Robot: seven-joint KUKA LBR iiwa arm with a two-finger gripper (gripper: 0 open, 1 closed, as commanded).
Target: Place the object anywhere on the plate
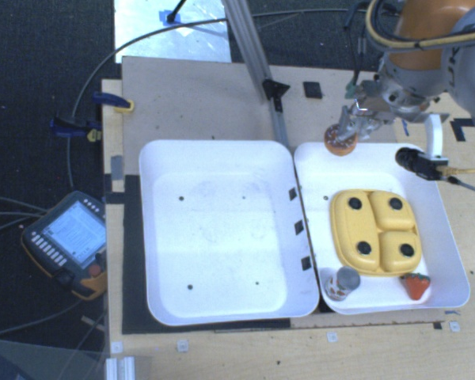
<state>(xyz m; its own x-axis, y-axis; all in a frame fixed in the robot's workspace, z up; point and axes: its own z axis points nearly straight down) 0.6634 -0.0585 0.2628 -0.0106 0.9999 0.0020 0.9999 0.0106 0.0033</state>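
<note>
A yellow plate [374, 233] with three compartments lies in the right bin [447, 236]. My gripper [344, 133] hangs over that bin's far left corner, up and left of the plate. Its fingers are shut on a small round brown object [340, 143] with an orange rim, held at the fingertips above the bin's back edge. Nothing lies on the plate.
A red strawberry [416, 285] rests in the right bin's near right corner. A small grey-topped can [342, 283] lies at its near left corner. The left bin [218, 228] sits beside it. A metal pole [249, 42] slants across the back, and a teach pendant [67, 240] lies off the bench at left.
</note>
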